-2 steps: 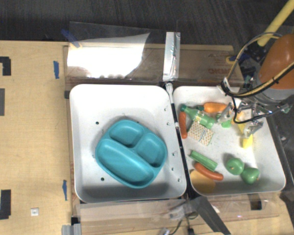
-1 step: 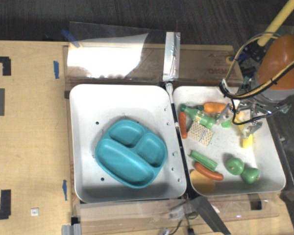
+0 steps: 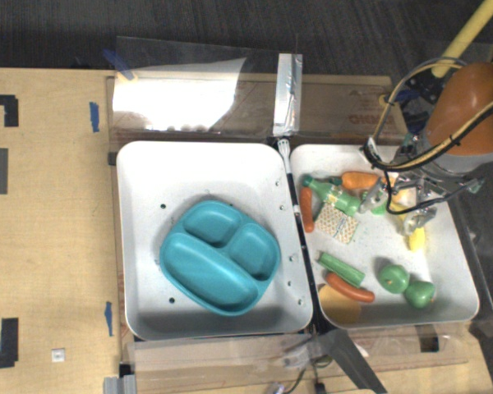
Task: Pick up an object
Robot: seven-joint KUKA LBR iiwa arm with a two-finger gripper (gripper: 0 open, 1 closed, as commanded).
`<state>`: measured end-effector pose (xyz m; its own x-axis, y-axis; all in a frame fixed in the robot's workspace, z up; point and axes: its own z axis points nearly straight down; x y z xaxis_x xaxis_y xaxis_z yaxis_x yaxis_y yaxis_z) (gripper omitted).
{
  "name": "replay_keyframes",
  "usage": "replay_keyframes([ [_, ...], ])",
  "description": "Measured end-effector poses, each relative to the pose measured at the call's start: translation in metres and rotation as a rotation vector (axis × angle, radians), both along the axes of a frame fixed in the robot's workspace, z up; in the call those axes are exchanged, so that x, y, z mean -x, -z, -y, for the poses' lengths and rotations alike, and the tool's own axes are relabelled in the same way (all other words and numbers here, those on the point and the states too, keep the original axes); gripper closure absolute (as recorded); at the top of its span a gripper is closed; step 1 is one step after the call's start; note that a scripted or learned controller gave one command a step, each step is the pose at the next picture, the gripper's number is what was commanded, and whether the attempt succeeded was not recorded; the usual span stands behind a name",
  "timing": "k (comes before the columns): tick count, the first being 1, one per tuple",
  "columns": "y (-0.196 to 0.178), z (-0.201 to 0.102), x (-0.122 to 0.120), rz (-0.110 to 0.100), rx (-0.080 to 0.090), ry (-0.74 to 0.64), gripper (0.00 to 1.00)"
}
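Hovering over the right shallow white bin (image 3: pixel 463 298), the gripper (image 3: pixel 401 206) sat among small plastic toy foods (image 3: pixel 345 195); its grasp state was indeterminable

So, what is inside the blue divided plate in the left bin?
The blue divided plate shows three compartments, and I see nothing lying in any of them. The plate covers the left bin floor beneath it, so that part is hidden.
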<state>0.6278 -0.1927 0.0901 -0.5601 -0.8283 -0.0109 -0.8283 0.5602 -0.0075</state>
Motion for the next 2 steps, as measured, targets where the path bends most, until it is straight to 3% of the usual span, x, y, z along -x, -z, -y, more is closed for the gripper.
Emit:
replay_keyframes([
  [1,0.001,-0.091,-0.006,-0.002,-0.001,0.083,0.00],
  [2,-0.013,-0.090,-0.010,0.011,-0.001,0.087,1.00],
])
